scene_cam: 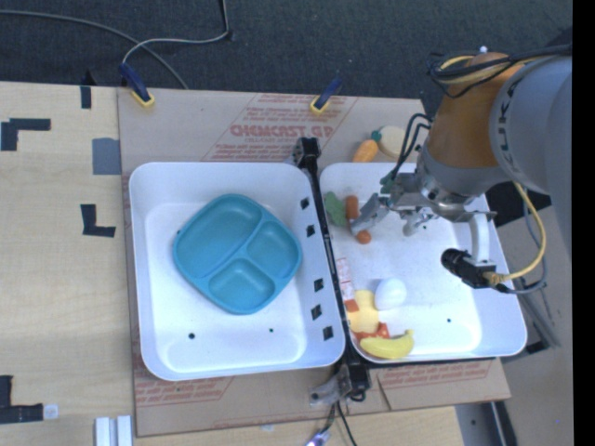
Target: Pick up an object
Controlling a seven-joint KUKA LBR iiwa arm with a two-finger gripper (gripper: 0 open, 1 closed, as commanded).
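Note:
My gripper (389, 221) hangs over the upper part of the right bin (483, 323), open, with nothing between its fingers. Its left finger (368, 214) is just right of an orange and green toy vegetable (351, 207) and above a small red piece (363, 237). Lower in the same bin lie a white egg-shaped object (390, 293), some yellow pieces (363, 316) and a yellow banana (389, 346), clustered near the bottom left corner.
The left bin (158, 249) holds a blue divided plate (238, 252). An orange carrot toy (367, 149) and a cream object (396, 138) lie on the cardboard behind the right bin. A black divider (321, 240) separates the bins.

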